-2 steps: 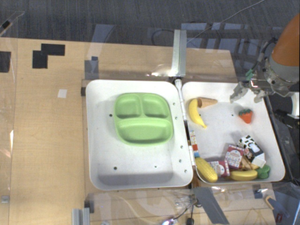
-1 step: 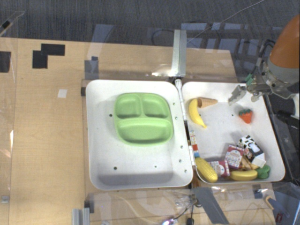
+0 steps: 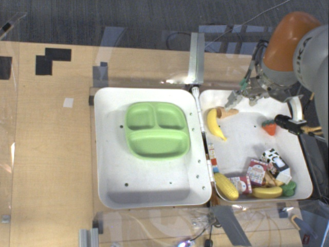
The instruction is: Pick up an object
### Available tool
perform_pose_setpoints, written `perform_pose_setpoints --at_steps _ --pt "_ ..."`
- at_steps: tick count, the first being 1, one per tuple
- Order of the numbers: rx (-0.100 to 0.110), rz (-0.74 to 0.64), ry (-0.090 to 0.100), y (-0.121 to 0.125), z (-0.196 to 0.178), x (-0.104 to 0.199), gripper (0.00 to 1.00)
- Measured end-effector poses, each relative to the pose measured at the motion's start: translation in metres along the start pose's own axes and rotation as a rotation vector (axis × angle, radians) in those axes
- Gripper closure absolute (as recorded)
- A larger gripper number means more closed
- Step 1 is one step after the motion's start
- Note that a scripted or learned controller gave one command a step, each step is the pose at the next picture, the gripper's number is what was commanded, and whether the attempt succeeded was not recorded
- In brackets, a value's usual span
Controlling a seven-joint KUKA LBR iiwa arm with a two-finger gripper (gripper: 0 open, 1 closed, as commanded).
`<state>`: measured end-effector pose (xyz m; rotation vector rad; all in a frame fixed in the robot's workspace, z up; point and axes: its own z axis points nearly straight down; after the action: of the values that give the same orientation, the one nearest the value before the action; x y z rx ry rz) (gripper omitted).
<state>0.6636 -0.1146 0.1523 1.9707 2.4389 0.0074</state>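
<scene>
An object for picking has not been singled out; the candidates lie in the right bin [image 3: 303, 153], right of centre in the frame. Nearest the gripper [image 3: 240, 94] are a banana [image 3: 216, 124] and a small tan piece, perhaps an ice-cream cone [image 3: 226, 112], just above the banana's upper end in the bin's upper left corner. A small orange-red toy [image 3: 270, 129] sits alone toward the bin's right side. Along the bottom edge a cluster is packed together: a corn cob [image 3: 226, 185], a red carton [image 3: 255, 172], a black-and-white cow-patterned item [image 3: 274, 160], a second yellow fruit [image 3: 267, 192] and something green [image 3: 289, 188] at the corner. The pile probably gathered there because the bin's wall stops loose items from rolling further.

The arm comes in from the upper right, its orange band [image 3: 288, 37] above the wrist, and the gripper hangs over the bin's top edge near the cone. How wide it stands cannot be told at this size, and nothing is seen in its grasp. Its place suggests the cone or banana as the likely target.

The left bin [image 3: 110, 184], at mid-frame, holds a green divided tray [image 3: 157, 130] with three compartments, lying flat.
</scene>
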Motion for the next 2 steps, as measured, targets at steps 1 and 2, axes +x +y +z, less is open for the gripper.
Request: perform_pose_setpoints --at_steps 1,2 --pt "-0.001 -0.11 0.0 -0.014 0.055 0.021 0.0" --pt "-0.001 0.328 -0.001 0.01 0.064 0.012 0.0"
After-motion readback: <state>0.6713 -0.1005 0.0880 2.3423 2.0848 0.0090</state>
